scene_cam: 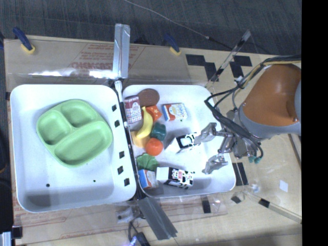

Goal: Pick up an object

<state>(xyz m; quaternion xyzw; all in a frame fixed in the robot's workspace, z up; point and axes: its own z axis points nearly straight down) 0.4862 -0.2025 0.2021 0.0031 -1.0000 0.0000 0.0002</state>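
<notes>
A: Where is the pincer (211, 148)?

B: Over the right part of the right bin (225, 181), low above its floor. Its two fingers (207, 132) are spread wide, one toward the far side, one toward the near side, with nothing between them.

A: What lies closest to it?

B: A small black-and-white carton (186, 141), just left of the far finger. I cannot tell if they touch. Left of the near finger, by the bin's front wall, lies a cow-print carton (177, 176).

A: And further off?

B: Further left sit an orange (154, 146), a dark green piece (159, 131), a banana (145, 128) and a can (132, 109) against the bin's left wall. Beyond those, toward the far wall, are a brown disc (148, 96) and a white-and-orange carton (173, 111). Left of the cow-print carton are a green leafy toy (147, 162) and a blue-and-red box (147, 178).

A: The other bin?

B: The left bin (25, 188), well away from the pincer, holds a green divided plate (74, 131).

A: And the arm?

B: Its orange band (271, 94) is to the right of the pincer, above the tabletop (277, 183).
</notes>
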